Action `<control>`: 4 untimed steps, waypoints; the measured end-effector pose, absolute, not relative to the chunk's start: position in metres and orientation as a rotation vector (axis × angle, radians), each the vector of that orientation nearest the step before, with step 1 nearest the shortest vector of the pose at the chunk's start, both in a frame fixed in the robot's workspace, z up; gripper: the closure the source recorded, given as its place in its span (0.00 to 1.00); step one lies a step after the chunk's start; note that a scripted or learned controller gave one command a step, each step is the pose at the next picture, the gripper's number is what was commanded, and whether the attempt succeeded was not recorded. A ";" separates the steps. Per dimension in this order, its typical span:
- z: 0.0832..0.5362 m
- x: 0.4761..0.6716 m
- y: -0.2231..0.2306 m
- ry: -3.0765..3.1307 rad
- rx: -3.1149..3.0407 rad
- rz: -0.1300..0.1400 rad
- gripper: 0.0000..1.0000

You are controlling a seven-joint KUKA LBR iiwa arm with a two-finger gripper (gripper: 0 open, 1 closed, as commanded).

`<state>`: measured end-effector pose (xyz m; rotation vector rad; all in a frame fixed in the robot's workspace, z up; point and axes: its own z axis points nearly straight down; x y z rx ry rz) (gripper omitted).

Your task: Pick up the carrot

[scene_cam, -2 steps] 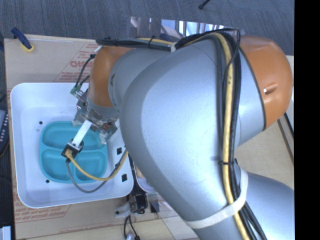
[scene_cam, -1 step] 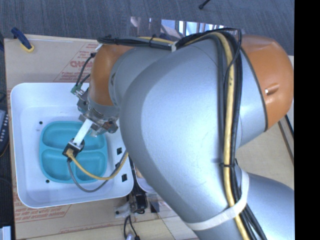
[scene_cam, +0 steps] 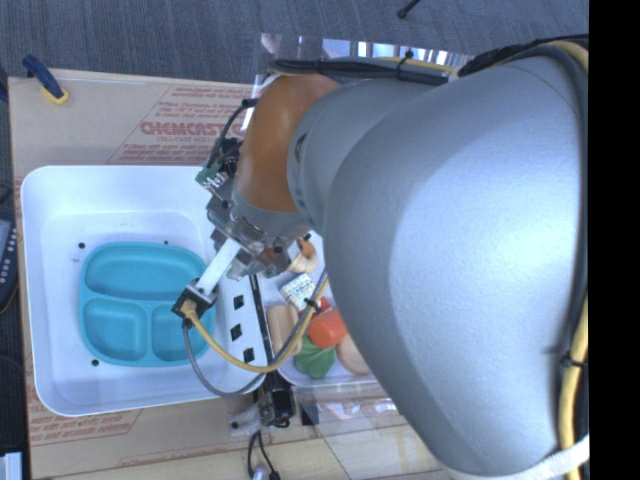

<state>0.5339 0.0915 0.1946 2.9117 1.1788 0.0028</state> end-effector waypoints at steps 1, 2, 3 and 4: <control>0.297 0.505 0.034 0.834 3.029 0.005 1.00; 0.269 0.557 0.072 0.520 3.097 -0.007 1.00; 0.263 0.565 0.122 0.331 3.124 -0.004 1.00; 0.326 0.604 0.095 0.339 3.122 0.006 1.00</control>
